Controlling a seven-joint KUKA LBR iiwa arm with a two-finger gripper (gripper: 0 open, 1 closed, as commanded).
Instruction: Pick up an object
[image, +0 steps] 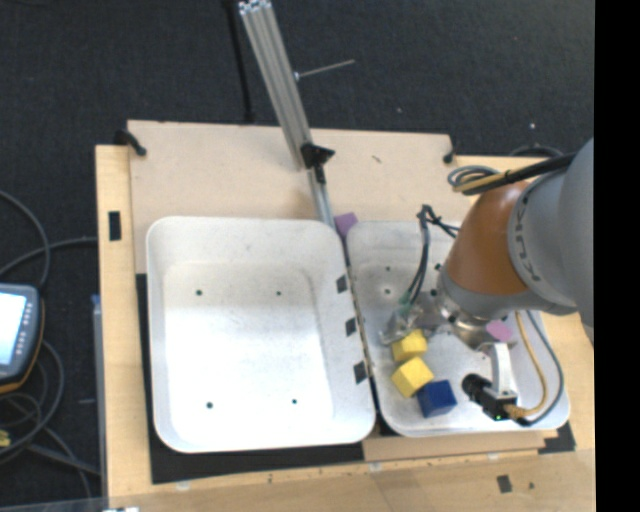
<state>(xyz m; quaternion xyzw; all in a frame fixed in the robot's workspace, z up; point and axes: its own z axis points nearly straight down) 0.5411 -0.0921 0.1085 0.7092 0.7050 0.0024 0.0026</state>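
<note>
Where the right bin (385, 260) nears its front edge, two yellow blocks (410, 364) and a blue block (436, 398) sit touching, just beside the divider. The tool (455, 325) hangs over them, its grip hidden. The left bin (170, 300) adjoins on the desk (220, 160).

The robot arm (555, 235) is big, round & grey w/ a smooth orange-brown band (485, 245) near the wrist. Thin black & yellow cables (480, 178) loop off it. The lower end has silver metal bits, a white piece & a pink bit.
</note>
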